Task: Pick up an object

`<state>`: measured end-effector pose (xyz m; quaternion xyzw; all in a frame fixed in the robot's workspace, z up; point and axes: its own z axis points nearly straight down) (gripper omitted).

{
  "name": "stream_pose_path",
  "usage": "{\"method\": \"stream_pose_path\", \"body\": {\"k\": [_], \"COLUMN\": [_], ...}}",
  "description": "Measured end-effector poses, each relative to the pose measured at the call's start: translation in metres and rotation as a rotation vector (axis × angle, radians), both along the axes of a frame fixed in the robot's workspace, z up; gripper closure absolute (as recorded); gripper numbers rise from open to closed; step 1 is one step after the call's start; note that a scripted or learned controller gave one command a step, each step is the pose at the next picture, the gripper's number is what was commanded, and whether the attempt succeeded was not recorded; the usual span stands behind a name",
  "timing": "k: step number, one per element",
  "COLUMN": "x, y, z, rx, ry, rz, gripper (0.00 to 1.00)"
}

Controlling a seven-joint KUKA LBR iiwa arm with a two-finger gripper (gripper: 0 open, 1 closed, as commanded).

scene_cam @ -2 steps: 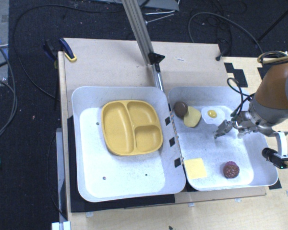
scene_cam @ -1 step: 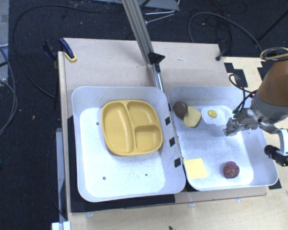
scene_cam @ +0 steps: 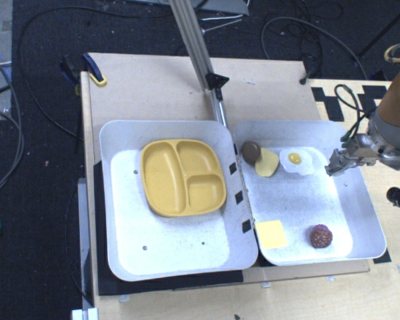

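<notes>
The right bin (scene_cam: 360,205) holds a white fried egg with a yellow yolk (scene_cam: 297,160), a pale yellow chip-like piece (scene_cam: 267,164), a brown round piece (scene_cam: 251,152), a flat yellow cheese square (scene_cam: 271,234) and a dark red ball (scene_cam: 321,236). My gripper (scene_cam: 336,165) hangs over the right bin's upper right side, just right of the fried egg, pointing left and down. Nothing shows between its fingers. The arm comes in from the right edge.
The left bin (scene_cam: 120,245) holds a yellow divided plate (scene_cam: 183,177). A slanted metal pole (scene_cam: 193,39) crosses the bench's back above the gap between the bins. Cables lie on the dark floor around the bench.
</notes>
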<state>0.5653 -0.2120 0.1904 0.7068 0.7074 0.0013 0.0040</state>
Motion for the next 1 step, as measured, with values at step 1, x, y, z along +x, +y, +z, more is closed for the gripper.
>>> {"method": "stream_pose_path", "body": {"k": [1], "x": [0.0008], "y": [-0.0004], "z": [0.0131], "rx": [0.002], "ry": [0.004], "rz": [0.001], "gripper": [1.00]}}
